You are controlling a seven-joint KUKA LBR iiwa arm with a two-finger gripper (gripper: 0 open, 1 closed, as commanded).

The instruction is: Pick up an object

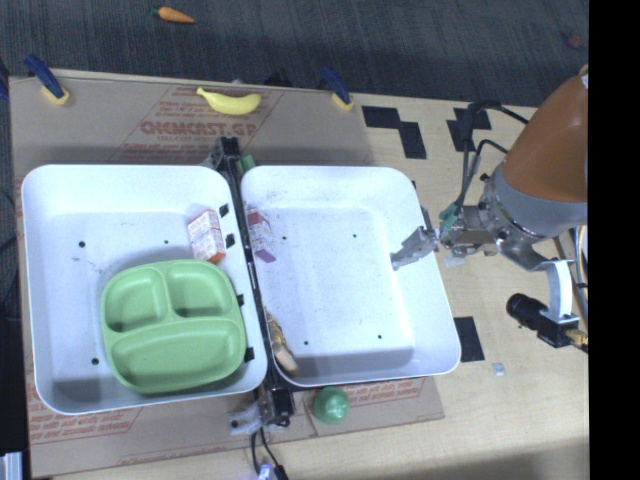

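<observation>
Two shallow white bins sit side by side on the bench, the left bin and the right bin, their inner rims touching along the middle. Next in size, the grey arm with its orange band enters from the right, and its gripper hangs over the right bin's right rim with nothing between its fingers; whether the jaws are spread or pressed together I cannot tell. A green divided tray lies flat in the left bin's lower half. Just above it, near the centre divide, rests a small red-and-white carton. A yellow banana lies on the cardboard behind the bins. A green ball sits in front of the right bin, outside it. Smallest, an orange carrot-like piece lies on the dark floor.
</observation>
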